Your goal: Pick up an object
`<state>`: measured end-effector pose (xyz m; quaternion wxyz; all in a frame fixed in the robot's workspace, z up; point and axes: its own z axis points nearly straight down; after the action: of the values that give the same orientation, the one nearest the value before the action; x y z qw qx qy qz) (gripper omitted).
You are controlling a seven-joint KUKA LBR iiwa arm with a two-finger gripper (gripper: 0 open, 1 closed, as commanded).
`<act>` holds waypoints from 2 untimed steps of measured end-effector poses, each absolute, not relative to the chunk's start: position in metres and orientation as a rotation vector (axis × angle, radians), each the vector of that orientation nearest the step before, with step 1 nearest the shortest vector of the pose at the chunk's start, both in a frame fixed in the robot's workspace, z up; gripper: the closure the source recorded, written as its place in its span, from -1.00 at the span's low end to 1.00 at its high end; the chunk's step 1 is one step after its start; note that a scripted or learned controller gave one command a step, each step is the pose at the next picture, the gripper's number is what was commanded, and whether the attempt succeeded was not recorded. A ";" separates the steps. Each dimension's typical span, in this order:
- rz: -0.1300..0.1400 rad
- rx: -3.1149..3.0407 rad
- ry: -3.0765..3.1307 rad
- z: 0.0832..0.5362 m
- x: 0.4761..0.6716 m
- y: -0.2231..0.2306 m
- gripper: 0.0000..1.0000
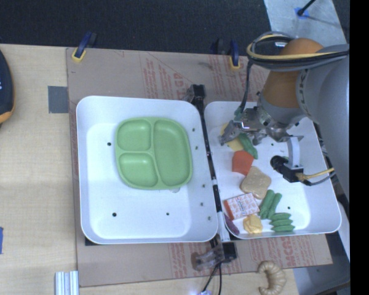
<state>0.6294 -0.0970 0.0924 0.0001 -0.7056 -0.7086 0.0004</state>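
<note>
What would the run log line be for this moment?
arm: over right bin | hand: low at far-left corner, by green pod and yellow piece | grasp: unconfirmed | left bin: green divided plate

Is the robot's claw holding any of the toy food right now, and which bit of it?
It cannot be told. The gripper is low over the green bean and yellow piece, but no grasp shows.

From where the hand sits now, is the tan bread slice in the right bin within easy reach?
Probably yes. The hand hovers in the right bin, and the bread slice lies just past the orange piece, its top uncovered.
</note>
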 end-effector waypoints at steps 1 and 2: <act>0.009 -2.213 -2.221 0.091 0.587 -0.104 -1.00; 0.000 -2.217 -2.227 0.194 0.637 -0.078 -1.00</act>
<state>0.6371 -0.0777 0.1942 -0.0004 -0.7054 -0.7088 0.0001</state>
